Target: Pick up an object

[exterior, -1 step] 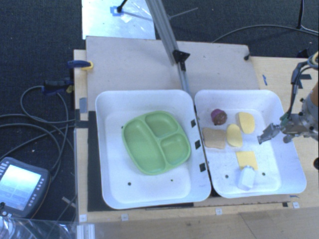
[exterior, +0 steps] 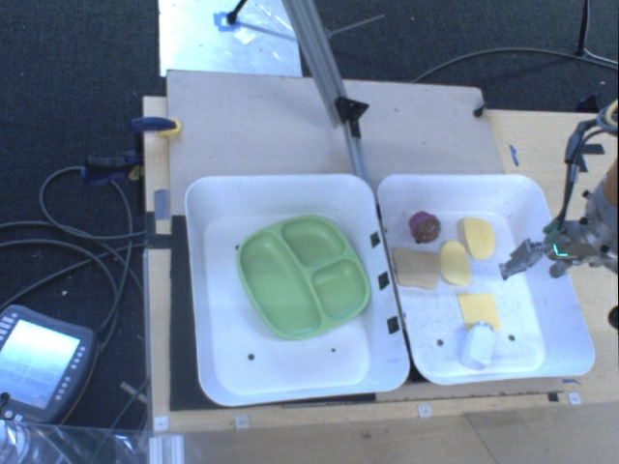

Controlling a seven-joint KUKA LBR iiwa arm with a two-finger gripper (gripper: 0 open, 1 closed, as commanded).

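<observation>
The desk (exterior: 290, 114) carries two shallow white bins side by side, the left bin (exterior: 208, 356) and the right bin (exterior: 571, 356), their inner rims touching. A green divided plate (exterior: 303, 275) with three compartments lies flat in the left bin. A slanted metal pole (exterior: 319, 51) crosses the desk's far half. A blue and yellow clamp (exterior: 155, 125) grips the desk's left edge. On the dark floor (exterior: 77, 46), cables (exterior: 58, 211) loop toward a handheld control pendant (exterior: 44, 354).

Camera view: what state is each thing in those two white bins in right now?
Green divided plate: flat in left bin, nothing on it.
Purple ball: loose in right bin.
Tan slice: lying flat.
Yellow pieces: lying loose.
White bottle: on its side.
Pincer: holding nothing.
</observation>
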